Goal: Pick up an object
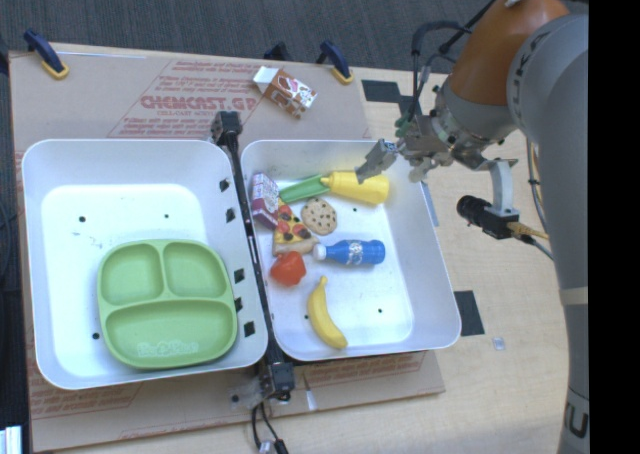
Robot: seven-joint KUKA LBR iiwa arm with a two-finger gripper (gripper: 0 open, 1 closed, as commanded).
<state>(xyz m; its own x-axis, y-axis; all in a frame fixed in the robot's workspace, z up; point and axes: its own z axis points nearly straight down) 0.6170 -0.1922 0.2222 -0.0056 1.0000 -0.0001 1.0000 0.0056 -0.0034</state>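
The right bin (430,282) holds several toy foods: a yellow corn cob (358,187) with a green stalk (300,185), a cookie (319,215), a blue bottle (352,253), a red tomato (288,268), a banana (325,314), a pizza slice (291,229) and a purple-and-white packet (264,197). My gripper (396,162) hangs over the bin's far right corner, just above and right of the corn cob. Its fingers (377,158) stand apart, open, with nothing between them.
The left bin (60,182) carries a green divided plate (165,302). A small carton (287,92) lies on the cardboard behind the bins, between blue clamps (335,59). A black divider (240,212) runs between the bins. The arm's cable and fitting (490,214) hang right of the bin.
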